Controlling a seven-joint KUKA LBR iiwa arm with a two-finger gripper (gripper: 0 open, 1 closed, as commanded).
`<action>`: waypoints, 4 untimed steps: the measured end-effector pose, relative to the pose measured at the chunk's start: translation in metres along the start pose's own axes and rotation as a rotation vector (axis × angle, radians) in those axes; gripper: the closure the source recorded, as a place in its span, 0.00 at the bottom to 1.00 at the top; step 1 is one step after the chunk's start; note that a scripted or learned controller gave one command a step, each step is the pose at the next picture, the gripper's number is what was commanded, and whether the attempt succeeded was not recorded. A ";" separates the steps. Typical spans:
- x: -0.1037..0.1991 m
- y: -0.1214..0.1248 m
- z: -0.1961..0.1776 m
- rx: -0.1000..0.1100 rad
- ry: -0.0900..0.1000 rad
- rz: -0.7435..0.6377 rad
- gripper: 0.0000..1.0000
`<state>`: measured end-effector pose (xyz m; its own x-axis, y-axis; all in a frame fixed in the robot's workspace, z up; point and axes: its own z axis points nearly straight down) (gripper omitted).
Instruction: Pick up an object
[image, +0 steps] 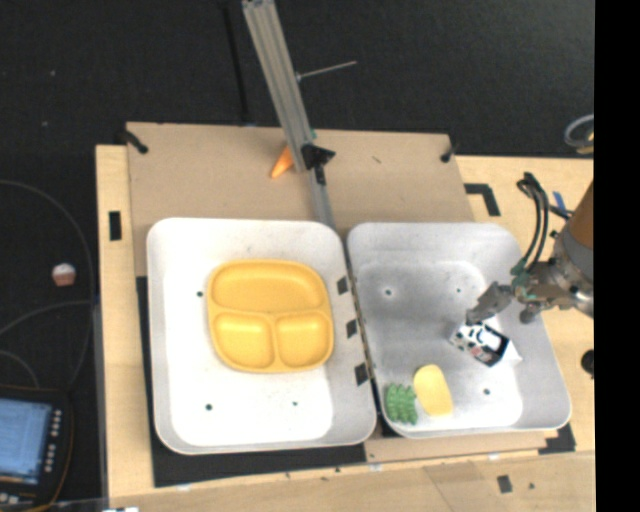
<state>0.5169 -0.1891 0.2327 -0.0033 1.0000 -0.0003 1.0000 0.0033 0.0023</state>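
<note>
In the camera view, the end effector (487, 318) hung low in the right bin (400, 260), at a small black-and-white object (482, 343); its grip could not be made out. Nothing looked lifted yet; the pick remained.

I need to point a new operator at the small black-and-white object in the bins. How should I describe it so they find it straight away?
Look at the right bin, the one that the grey arm reaches into. The black-and-white object lies in its right half, just below the pincer. Its neighbours near the front wall are a plain yellow piece and a green piece; this is the bin's one two-tone item.
</note>
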 end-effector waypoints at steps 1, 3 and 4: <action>0.000 0.000 0.000 0.000 0.000 0.001 0.00; -0.004 0.002 0.102 -0.003 -0.007 0.006 0.00; -0.007 0.007 0.108 -0.019 -0.011 0.005 0.00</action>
<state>0.5242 -0.1962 0.1244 0.0015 0.9999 -0.0111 0.9998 -0.0012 0.0216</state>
